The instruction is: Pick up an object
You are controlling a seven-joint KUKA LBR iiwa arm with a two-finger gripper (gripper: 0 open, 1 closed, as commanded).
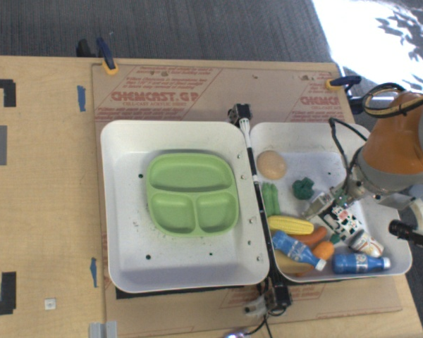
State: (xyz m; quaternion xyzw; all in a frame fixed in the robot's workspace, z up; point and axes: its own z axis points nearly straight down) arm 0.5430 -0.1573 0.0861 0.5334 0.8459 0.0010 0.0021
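Here, green plate (pixel 192 202) fills left bin (pixel 120 189); toys crowd right bin (pixel 299 136).

A wooden bench (pixel 35 210) carries a brown cardboard sheet (pixel 197 90) printed with red lettering, held by a blue clamp with a yellow tip (pixel 106 55) at its far left corner and another clamp (pixel 342 82) at the far right. Blue tape strips (pixel 81 98) and black angle marks (pixel 3 92) sit on the bench's left part. Grey carpet (pixel 197 13) lies beyond, with a sunlit patch (pixel 381 20) at the right
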